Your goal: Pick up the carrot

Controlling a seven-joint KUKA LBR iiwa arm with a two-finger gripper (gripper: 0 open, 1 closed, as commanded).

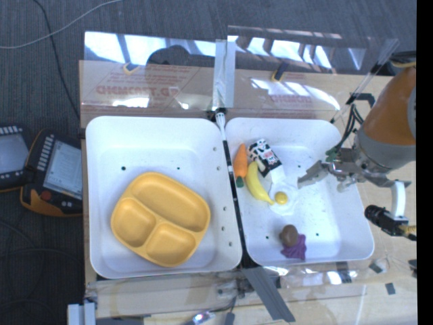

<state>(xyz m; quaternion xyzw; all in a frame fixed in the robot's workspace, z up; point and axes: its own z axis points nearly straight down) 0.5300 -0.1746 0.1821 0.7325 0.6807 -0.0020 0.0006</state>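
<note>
Two white bins flank the arm as its gripper [316, 175] hangs open and empty at three o'clock from the carrot [240, 160], likely a light, rigid, slick toy best pinched mid-body, touching a banana [258, 184].

Two white bins side by side, and plenty sitting in them.
Left bin [101, 181] carries a yellow three-compartment plate [160, 217]; right bin [338, 239] has a banana [258, 185] beside a black-and-white carton [264, 157], with purple grapes [295, 249] touching a brown fruit [289, 234] nearer the front. A pendant [55, 171] lies on the floor, left.
</note>
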